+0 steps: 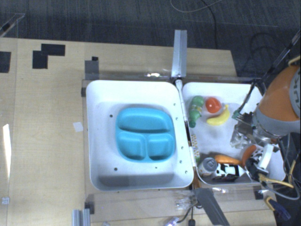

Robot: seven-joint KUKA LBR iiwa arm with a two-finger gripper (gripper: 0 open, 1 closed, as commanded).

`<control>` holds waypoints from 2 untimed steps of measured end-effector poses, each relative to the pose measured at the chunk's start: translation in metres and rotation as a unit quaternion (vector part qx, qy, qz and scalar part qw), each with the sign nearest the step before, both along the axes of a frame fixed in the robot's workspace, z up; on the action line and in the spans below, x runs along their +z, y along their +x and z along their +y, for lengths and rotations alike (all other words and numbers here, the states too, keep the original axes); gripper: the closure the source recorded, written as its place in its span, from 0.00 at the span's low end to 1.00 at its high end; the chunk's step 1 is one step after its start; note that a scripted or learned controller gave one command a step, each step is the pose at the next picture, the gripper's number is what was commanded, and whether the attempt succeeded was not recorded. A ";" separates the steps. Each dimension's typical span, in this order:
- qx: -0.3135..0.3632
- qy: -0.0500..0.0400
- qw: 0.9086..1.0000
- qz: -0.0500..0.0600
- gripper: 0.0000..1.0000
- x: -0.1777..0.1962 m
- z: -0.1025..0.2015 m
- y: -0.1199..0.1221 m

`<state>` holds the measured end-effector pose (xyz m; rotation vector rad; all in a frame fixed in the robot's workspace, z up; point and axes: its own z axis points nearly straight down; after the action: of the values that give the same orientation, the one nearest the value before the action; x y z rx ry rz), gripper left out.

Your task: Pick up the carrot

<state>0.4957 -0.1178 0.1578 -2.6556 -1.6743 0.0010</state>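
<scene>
Gripper (248, 147) of the grey arm (282, 102), positioned low over the right bin (244, 89) near its front right corner; whether it is apart or together cannot be told from this angle. Carrot (225, 159) lying flat on the bin floor just left of and slightly in front of the gripper (a second orange piece (249, 152) sits right at the gripper, its nature unclear). Beside the carrot: a small can (207, 164) and a black-and-white object (225, 172). Farther back: a green vegetable (194, 108), a tomato (213, 104) and a banana (218, 118). Left bin (101, 126) holding a blue divided tray (143, 133).
</scene>
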 end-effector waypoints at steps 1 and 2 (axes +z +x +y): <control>0.000 0.000 1.000 0.000 0.00 0.000 0.000 0.000; -0.125 -0.001 0.992 -0.001 0.00 0.025 0.058 -0.007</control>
<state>0.4883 -0.0602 0.1823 -2.8459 -1.3298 0.0006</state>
